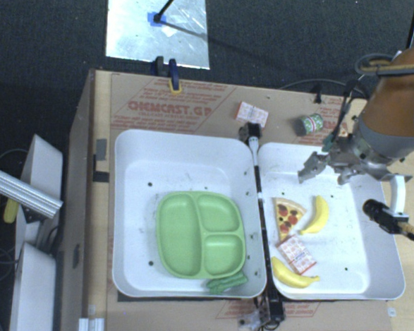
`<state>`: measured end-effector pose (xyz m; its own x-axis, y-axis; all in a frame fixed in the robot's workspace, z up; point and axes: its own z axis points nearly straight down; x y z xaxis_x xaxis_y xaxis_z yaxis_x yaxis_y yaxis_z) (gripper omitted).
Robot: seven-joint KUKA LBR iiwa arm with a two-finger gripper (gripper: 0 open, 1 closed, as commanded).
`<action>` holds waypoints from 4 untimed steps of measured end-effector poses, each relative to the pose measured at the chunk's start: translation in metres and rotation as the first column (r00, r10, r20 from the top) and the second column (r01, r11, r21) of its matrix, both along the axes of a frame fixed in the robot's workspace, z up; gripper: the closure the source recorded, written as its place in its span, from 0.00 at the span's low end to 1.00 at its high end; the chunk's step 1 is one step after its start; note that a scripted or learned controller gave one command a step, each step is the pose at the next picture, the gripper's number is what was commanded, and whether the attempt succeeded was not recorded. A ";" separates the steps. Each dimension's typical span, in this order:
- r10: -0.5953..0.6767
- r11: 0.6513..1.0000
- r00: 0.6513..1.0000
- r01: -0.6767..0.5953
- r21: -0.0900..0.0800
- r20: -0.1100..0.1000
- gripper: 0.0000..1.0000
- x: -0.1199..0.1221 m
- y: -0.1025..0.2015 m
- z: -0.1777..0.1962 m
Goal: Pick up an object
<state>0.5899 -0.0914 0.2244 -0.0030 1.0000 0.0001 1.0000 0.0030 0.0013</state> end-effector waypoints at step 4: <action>0.002 1.000 1.000 -0.002 0.001 0.004 1.00 0.022 0.023 -0.038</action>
